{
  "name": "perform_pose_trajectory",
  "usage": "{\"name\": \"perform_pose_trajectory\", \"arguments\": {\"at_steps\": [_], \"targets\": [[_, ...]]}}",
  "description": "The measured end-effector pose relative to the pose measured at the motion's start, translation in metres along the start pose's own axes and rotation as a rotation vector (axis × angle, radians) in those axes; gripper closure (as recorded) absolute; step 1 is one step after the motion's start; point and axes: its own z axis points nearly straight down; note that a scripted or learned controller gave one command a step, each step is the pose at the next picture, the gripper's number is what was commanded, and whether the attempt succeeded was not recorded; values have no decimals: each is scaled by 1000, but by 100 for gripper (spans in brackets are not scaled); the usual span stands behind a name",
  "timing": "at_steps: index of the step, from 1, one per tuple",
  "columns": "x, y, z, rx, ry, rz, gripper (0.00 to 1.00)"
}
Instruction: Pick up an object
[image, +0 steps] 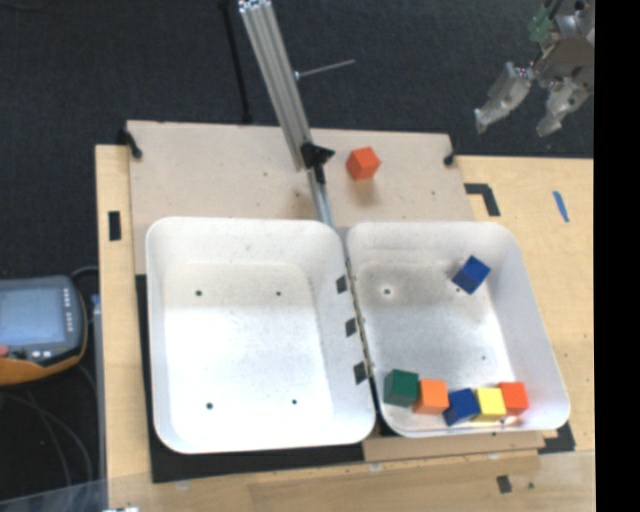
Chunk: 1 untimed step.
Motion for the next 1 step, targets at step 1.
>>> {"name": "perform_pose_trajectory", "arguments": {"at_steps": [1], "targets": [[14, -16, 120, 10, 3, -2, 0]]}}
